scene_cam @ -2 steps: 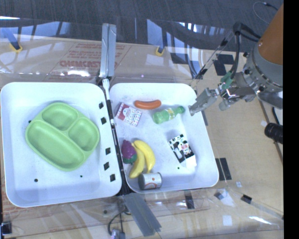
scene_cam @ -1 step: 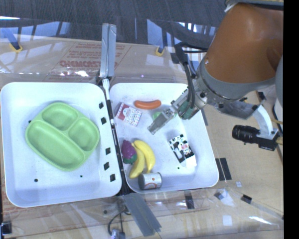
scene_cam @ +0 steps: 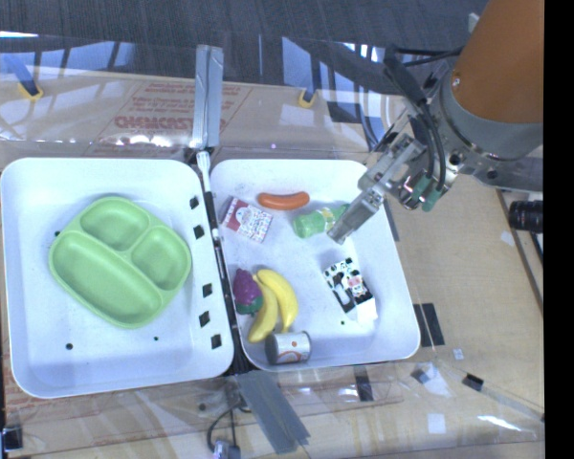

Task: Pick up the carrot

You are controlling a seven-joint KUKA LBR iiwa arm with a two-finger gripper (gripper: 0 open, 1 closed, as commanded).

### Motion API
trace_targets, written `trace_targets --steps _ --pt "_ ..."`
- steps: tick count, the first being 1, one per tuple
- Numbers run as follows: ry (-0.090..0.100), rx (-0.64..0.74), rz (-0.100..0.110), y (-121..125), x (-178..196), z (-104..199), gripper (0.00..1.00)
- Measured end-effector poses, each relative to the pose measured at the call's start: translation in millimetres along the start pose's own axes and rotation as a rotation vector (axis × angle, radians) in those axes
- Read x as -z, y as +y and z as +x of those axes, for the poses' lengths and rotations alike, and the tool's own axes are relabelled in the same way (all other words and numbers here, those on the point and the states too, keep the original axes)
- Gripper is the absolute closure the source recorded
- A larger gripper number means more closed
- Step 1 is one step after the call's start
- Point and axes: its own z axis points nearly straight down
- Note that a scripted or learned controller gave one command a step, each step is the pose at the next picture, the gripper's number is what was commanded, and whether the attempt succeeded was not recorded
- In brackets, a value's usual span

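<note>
Carrot [scene_cam: 283, 200] lying flat near back wall of right bin [scene_cam: 402, 299], left of end effector [scene_cam: 348, 222] and apart from it. Green bottle [scene_cam: 315, 223] just left of end effector tip, seemingly touching. Finger state: cannot tell. Red-and-white carton [scene_cam: 247, 220] farther left. Black-and-white carton [scene_cam: 348, 286] below tip. Banana [scene_cam: 273, 302], purple fruit [scene_cam: 246, 291], small can [scene_cam: 289, 347] down-left, near front wall. Green divided plate [scene_cam: 121, 259] in left bin [scene_cam: 38, 352], far left.
</note>
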Motion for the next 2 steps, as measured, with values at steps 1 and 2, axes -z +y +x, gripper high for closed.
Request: trace_targets --steps 1,2 --pt "0.002 0.188 0.001 15.3 -26.5 14.2 0.0" --pt "0.001 0.332 0.0 55.4 -0.3 52.2 0.0"
